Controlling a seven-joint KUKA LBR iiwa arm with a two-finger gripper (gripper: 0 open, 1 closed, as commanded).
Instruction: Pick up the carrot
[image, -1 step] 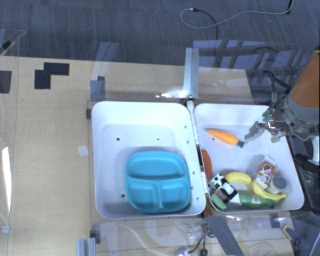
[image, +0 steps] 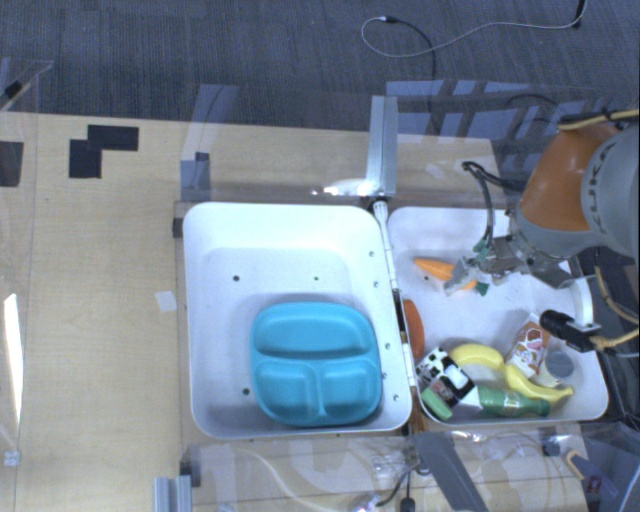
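Note:
The carrot is a small orange tapered piece lying on the floor of the right bin, in its upper left part. My gripper hangs low over the bin just to the right of the carrot, close to its thick end, where a small orange and green bit lies. The grey arm with its orange band comes in from the right and covers the bin's upper right corner.
The front of the right bin is crowded with two yellow bananas, a green bottle, a black-and-white toy and a printed can. A red-orange sausage lies along the divider. A blue divided plate sits in the left bin.

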